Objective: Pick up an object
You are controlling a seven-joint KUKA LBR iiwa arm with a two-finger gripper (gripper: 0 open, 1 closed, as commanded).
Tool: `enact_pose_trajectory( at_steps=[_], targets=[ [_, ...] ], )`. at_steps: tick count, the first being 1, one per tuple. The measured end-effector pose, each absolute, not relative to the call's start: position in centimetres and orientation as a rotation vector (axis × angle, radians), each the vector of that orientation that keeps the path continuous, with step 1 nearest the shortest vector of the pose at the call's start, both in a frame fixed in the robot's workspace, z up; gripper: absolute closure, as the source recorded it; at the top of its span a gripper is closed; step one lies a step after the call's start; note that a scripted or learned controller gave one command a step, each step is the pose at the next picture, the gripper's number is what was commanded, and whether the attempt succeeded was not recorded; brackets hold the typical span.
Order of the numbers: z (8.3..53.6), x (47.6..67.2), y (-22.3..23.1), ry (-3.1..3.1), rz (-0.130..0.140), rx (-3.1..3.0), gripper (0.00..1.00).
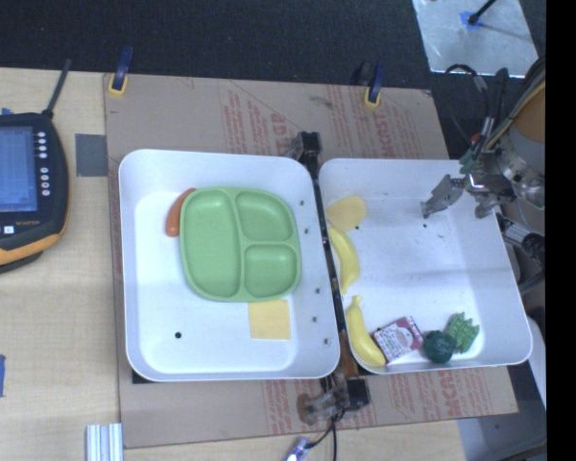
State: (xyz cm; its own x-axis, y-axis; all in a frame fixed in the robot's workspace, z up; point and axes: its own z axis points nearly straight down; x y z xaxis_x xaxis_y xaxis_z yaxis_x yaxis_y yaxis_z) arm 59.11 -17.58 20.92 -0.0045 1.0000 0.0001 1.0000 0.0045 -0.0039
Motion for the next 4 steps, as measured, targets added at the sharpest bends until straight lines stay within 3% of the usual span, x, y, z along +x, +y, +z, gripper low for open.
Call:
enact_pose_trajectory(
  at_steps=[1,2,3,4],
  targets=[
    [19.2,61.0,-7.5,-2.226,0.007,-2.21,0.0],
    [9.5,60.8,-9.3,-2.225,0.008,-2.215,0.0],
    [9.2,65.6,-13.4,-2.223,0.003,-2.219,0.0],
    [9.2,65.6,-9.8,-2.224,0.005,-2.213,0.0]
  ],
)
